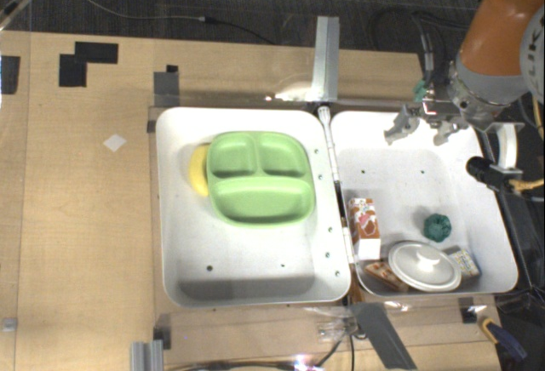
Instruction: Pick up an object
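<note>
carton (364, 225): small box in the right bin (400, 169), against its left wall, long axis running top to bottom of frame
gripper (421, 129): fingers spread, nothing between them, hovering over the bin's far end
neighbours: white bowl (424, 265) and teal lump (438, 226) close by
left bin (183, 225): green tray (258, 176) over something yellow (197, 171)

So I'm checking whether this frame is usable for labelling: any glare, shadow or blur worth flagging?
In the camera view, glare washes out the bench edge behind the bins, by the metal post; a soft shadow lies along the left bin's near wall; the gripper looks slightly soft, so its state is unclear; the green tray is evenly lit and sharp.
</note>
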